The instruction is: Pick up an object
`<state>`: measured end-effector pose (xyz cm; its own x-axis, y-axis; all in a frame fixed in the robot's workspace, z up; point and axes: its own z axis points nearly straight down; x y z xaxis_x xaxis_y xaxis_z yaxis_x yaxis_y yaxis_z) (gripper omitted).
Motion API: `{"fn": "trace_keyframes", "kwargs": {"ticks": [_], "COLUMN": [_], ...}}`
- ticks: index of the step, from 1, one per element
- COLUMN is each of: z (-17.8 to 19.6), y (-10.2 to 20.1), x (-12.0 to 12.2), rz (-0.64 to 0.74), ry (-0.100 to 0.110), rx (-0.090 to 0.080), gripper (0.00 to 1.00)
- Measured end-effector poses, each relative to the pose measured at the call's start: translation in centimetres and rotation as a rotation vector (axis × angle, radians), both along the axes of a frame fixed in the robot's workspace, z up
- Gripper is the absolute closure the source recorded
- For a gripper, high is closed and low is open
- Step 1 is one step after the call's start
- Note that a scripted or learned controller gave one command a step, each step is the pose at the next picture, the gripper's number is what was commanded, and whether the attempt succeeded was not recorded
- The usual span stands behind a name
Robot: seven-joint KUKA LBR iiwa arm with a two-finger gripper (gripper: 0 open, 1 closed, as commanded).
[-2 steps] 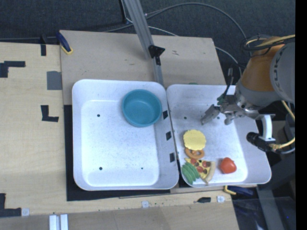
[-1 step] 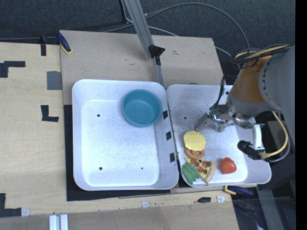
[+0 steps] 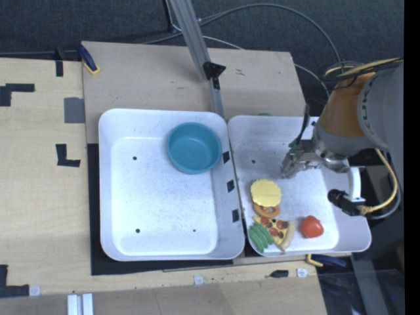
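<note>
My gripper hangs over the middle of the right bin, just above and to the right of a yellow round toy. Below that toy lies an orange-brown piece, then a pizza slice toy beside a green vegetable toy. A red tomato-like toy rests near the bin's front right. Nothing shows between my fingers.
The left bin holds a blue bowl at its back right corner. A grey metal pole slants down to the divide between the bins. Cables run behind the right bin.
</note>
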<state>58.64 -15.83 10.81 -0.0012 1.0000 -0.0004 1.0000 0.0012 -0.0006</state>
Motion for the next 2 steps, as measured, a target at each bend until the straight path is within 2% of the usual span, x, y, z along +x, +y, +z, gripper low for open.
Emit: {"fn": "trace_keyframes", "kwargs": {"ticks": [1, 2], "z": [4.3, 10.5], "y": [0.1, 0.2], "x": [-0.3, 0.0], "rz": [-0.001, 0.0], "ry": [-0.004, -0.005], "rx": [0.0, -0.001], "gripper": [1.0, 1.0]}}
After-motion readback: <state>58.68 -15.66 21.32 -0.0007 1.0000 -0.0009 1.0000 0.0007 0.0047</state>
